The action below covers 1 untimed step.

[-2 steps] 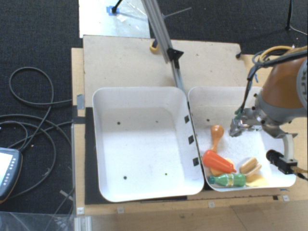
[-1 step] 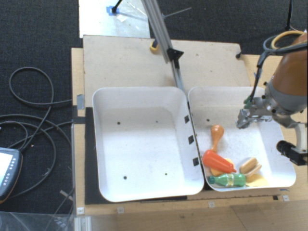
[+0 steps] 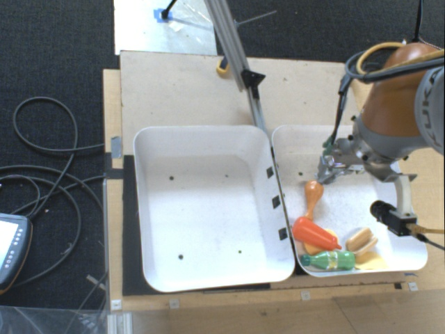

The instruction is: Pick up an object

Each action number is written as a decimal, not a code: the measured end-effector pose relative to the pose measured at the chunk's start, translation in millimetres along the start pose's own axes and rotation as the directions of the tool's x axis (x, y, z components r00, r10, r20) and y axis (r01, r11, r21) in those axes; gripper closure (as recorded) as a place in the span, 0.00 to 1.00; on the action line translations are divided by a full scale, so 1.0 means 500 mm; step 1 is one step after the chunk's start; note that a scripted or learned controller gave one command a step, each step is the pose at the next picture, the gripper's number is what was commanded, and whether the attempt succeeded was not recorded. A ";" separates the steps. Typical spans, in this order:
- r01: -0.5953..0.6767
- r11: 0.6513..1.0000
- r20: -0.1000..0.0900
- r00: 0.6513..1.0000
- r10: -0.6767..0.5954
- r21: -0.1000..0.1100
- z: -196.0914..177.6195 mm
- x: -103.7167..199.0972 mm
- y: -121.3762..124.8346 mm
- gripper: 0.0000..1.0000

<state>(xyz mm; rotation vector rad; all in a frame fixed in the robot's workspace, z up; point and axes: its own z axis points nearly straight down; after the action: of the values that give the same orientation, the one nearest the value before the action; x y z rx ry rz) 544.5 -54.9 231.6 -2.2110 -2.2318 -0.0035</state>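
the gripper [image 3: 327,175] hangs in the right bin [image 3: 417,256] just above the orange gourd [image 3: 313,195], whose long axis runs down toward the near wall; jaws' state cannot be told.

the grey arm [image 3: 417,110] reached in from the right, its orange band high at the frame's edge; the wrist angled down-left; the gripper [image 3: 327,172] hung low, pointing downward
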 end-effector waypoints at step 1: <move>0.002 1.000 -0.002 1.000 -0.002 0.001 0.007 0.126 0.003 1.00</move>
<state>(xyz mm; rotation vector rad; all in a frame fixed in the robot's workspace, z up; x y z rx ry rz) 545.4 8.0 228.3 -2.2071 -2.2329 -0.0039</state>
